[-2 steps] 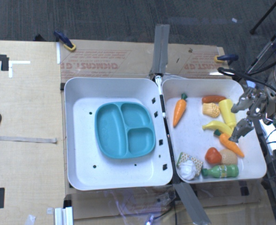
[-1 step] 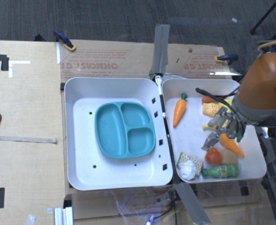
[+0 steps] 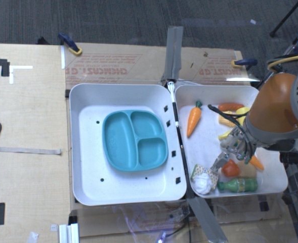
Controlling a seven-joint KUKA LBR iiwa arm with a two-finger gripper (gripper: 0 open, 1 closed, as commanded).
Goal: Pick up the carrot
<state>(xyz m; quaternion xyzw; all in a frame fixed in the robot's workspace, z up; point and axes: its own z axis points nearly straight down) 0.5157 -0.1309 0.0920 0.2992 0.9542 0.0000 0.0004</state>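
Observation:
The carrot [image 3: 193,120], orange with a green top, lies in the right bin [image 3: 205,135] close to its left wall, tip pointing toward the front. My gripper [image 3: 223,157] hangs over the middle of that bin, to the right of the carrot and nearer the front, about a hand's width from it. It sits just above a red tomato [image 3: 231,169] and is not touching the carrot. The arm's orange band [image 3: 272,105] covers part of the bin's right side.
In the right bin, a green bottle [image 3: 238,185] and a crumpled white item [image 3: 202,179] lie by the front wall. A red item [image 3: 231,107] and yellow banana [image 3: 230,119] are at the back, a small orange piece [image 3: 257,162] on the right. The left bin [image 3: 83,151] holds a blue divided plate [image 3: 135,139].

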